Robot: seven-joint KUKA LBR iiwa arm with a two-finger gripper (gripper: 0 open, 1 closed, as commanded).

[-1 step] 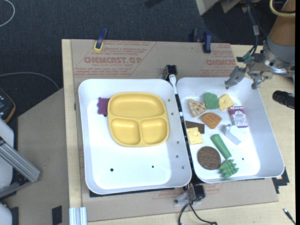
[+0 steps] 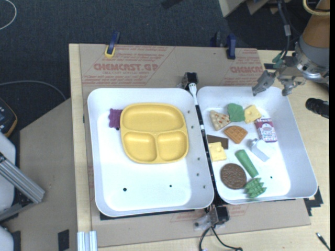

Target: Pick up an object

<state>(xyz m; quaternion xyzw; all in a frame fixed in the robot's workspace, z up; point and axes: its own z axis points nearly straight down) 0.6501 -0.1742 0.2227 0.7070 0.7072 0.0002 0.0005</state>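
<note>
My gripper (image 2: 272, 89) hangs above the far edge of the right bin (image 2: 298, 156), its two fingers spread open with nothing between them. Several toy foods lie in that bin below it: a pizza slice (image 2: 220, 120), a green piece (image 2: 235, 111), a yellow cheese wedge (image 2: 252, 113), a waffle (image 2: 236, 134), a red and white carton (image 2: 266, 130), a brown bar (image 2: 217, 140), a yellow block (image 2: 217, 152), a green cucumber (image 2: 246, 162), a brown patty (image 2: 233, 175) and a spiky green piece (image 2: 255, 187).
The left bin (image 2: 104, 182) holds a yellow divided plate (image 2: 154, 132) with a purple piece (image 2: 114, 118) at its left side. A small white block (image 2: 259, 150) lies near the carton. Clamps (image 2: 110, 47) hold the board at the back edge.
</note>
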